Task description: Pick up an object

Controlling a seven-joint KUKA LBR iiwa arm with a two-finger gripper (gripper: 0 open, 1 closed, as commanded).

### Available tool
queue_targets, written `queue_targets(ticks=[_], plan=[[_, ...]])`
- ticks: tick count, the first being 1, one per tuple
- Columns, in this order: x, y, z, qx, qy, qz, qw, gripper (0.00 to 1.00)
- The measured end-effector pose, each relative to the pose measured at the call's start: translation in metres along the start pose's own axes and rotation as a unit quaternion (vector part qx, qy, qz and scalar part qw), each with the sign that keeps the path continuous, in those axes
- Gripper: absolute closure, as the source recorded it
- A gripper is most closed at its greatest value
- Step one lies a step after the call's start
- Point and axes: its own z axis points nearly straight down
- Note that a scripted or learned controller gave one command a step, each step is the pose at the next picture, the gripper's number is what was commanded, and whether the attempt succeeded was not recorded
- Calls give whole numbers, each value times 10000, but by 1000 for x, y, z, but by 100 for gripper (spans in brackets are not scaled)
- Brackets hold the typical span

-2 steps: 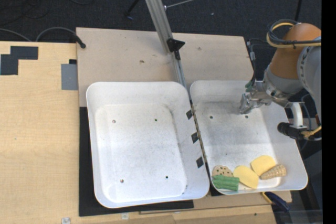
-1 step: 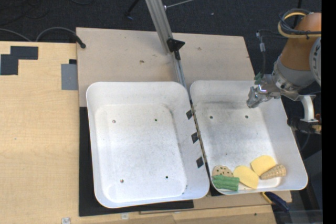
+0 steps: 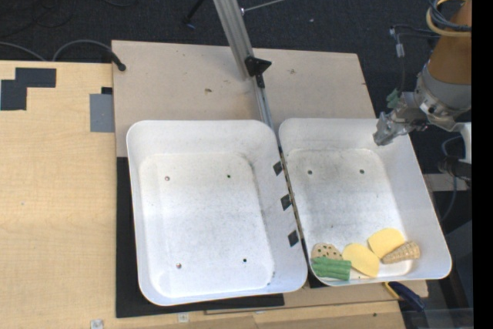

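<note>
five objects: clustered in the right bin (image 3: 400, 166) front corner, a cookie (image 3: 326, 251), green piece (image 3: 332, 267), two yellow pieces (image 3: 362, 259) and a cone (image 3: 401, 252).
gripper (image 3: 385, 129): over the bin's far rim, well apart from them; finger state cannot be told.
risk: touching pieces may scatter, or be pinched against the wall.

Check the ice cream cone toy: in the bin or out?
In. The cone lies on its side in the right bin's near corner, beside the yellow pieces.

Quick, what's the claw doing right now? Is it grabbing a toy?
Claw: over the top right rim of the right bin, no toy in it; open or closed cannot be told.
</note>
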Motion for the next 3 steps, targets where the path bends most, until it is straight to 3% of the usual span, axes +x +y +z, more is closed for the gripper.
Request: queue_targets(ticks=[3], plan=[[154,-43,-19,46,26,-1,10000,100]])
